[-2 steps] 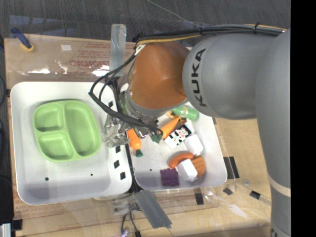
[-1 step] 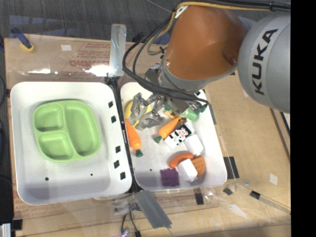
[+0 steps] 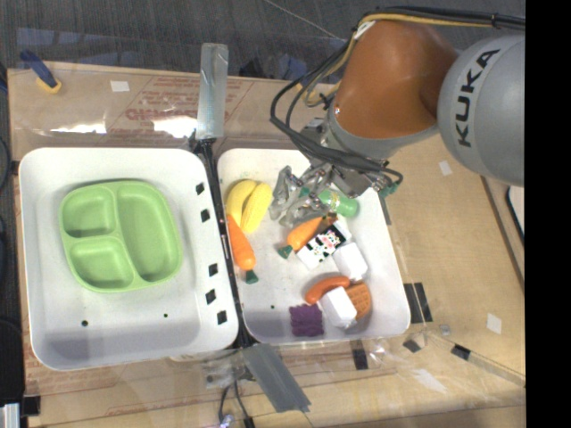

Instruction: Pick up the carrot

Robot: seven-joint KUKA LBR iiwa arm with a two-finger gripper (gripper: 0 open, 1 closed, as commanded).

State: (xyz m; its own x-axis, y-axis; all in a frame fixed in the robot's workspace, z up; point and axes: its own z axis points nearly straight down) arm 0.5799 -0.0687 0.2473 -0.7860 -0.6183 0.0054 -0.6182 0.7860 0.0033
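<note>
The gripper (image 3: 299,199) is poised low in the right bin (image 3: 397,279); its opening cannot be told. Two carrots are seen: one (image 3: 308,233) just near of it, another (image 3: 241,243) (beside the bananas (image 3: 247,203)) leftward. The closer should be straddled squarely before closing.

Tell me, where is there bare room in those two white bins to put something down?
Left bin: white floor borders the green tray, widest along the near edge. Right bin: a bare patch lies between the long carrot and the purple block. Its middle and far end are crowded under the tool.
</note>
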